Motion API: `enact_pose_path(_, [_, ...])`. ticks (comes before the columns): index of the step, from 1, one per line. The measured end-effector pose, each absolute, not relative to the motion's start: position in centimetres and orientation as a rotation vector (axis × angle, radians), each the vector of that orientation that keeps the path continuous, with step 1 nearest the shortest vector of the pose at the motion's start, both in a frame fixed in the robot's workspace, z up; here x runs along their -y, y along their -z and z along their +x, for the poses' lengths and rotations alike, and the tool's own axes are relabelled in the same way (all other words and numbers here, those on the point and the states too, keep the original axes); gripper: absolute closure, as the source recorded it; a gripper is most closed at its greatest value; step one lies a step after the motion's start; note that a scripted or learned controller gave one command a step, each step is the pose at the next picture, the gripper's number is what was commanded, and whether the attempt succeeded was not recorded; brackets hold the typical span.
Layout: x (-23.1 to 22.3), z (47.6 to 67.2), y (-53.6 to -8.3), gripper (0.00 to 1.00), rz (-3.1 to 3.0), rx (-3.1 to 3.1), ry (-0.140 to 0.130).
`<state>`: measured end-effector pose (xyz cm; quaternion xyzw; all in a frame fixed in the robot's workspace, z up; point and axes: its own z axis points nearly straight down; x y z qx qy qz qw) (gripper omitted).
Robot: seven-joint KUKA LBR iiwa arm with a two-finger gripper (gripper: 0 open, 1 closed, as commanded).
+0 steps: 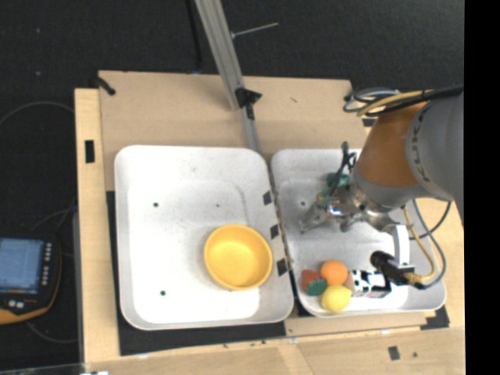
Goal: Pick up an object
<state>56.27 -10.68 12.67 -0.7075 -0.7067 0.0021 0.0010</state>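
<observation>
In the left bin (156, 209) a yellow bowl (237, 256) sat near the right wall. In the right bin (297, 178) the gripper (332, 208) hung low over the floor, its state impossible to tell; an orange ball (334, 273), a yellow ball (336, 298) and a green piece (316, 287) lay clustered at the front edge

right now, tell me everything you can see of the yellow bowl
The yellow bowl is round, smooth and evenly coloured, plastic by the look of it. It sits upright with its open mouth facing up, and nothing shows inside it. It rests on the floor of the left bin, in the near right part, close to the wall that meets the right bin. Nothing else touches it. The gripper is over the right bin, well apart from it.
</observation>
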Motion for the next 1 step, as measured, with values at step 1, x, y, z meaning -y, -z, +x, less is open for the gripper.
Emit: enact_pose_path(1, [10.68,56.5,-14.02,1.0,-2.23,2.217,0.005])
